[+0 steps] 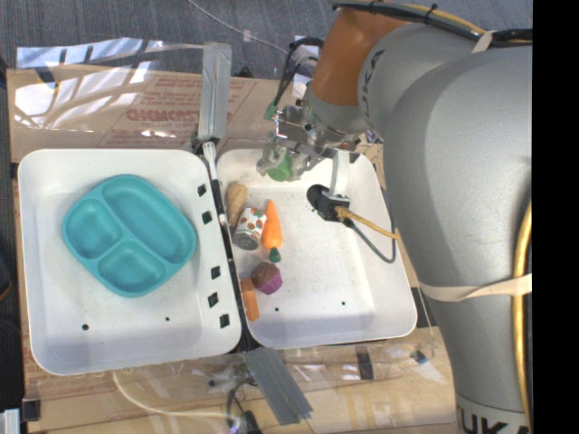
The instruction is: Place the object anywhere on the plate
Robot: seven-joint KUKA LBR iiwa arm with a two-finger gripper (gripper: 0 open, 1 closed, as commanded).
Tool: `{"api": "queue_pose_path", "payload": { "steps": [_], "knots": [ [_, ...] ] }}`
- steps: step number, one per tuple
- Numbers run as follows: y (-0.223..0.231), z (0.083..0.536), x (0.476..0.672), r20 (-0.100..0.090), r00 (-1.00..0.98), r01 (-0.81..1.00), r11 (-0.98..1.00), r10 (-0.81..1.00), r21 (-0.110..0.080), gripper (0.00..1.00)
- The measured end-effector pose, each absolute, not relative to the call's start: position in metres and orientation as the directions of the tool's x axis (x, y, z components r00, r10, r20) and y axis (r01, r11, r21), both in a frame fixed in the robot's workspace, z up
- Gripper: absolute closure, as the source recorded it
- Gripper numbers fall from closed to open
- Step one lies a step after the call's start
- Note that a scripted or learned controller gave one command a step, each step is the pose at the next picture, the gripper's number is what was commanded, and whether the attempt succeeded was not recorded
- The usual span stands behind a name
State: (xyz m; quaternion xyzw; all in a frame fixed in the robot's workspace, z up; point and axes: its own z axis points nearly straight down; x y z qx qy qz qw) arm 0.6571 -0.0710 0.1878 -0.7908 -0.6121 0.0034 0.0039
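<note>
Jaws: positioned low over the far left corner of the right bin (362, 307), at the end of the grey arm (452, 152) below its orange band (348, 48). Whether they are open or closed cannot be told, since the metal wrist hardware covers them from above.

Green object (281, 170): small, rounded and smooth-looking. It sits directly at the tips of the jaws and is partly covered by them. It cannot be told whether it is gripped or merely touched. It lies within the right bin, close to the far wall.

Plate (129, 233): teal, smooth plastic with rounded corners, moulded into three compartments. It lies flat in the middle of the left bin (54, 333), well apart from the green object.

Other contents of the right bin, all along its left side:
- A tan, tapered piece (237, 197) with a matt surface.
- A small can (249, 231) with a metal end and a white and red label, lying on its side just beside the tan piece.
- An orange carrot (271, 226) with a green tip, touching the can.
- A dark purple, rounded item (266, 278).
- A short orange piece (250, 302) against the left wall.

Both bins are shallow white plastic and rest on brown cardboard (136, 107) over the bench.
</note>
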Motion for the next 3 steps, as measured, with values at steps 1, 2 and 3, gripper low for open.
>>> {"api": "queue_pose_path", "payload": {
  "steps": [1,2,3],
  "knots": [
    [-0.011,0.188,0.608,0.001,-0.064,0.998,0.064,0.998,-0.011,1.0],
    [0.086,0.187,0.598,0.003,-0.212,0.977,0.212,0.977,-0.012,1.0],
    [0.084,0.187,0.599,0.001,-0.209,0.978,0.209,0.978,-0.012,0.0]
  ]
}}
